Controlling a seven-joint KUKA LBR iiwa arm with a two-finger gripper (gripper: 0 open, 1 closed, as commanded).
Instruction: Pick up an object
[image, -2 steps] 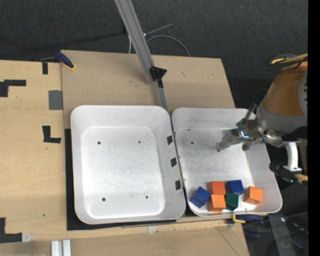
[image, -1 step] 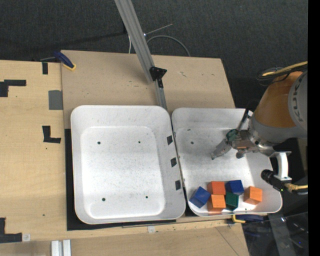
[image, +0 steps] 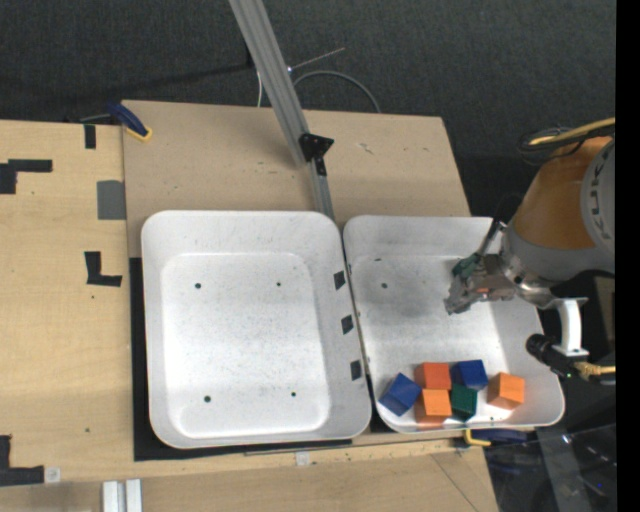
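blocks (image: 450, 388) were seen clustered in right bin (image: 400, 290), below pincer (image: 462, 290) | pincer was held above bin floor | pincer state could not be told

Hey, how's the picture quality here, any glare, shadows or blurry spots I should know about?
In the camera view, lighting is even and soft; the shallow white left bin looks bright, slightly washed out, without hard glare. A faint grey shadow smudges the shallow white right bin beside the tool. The tool looks soft and indistinct, while the small coloured cubes stay fairly crisp.
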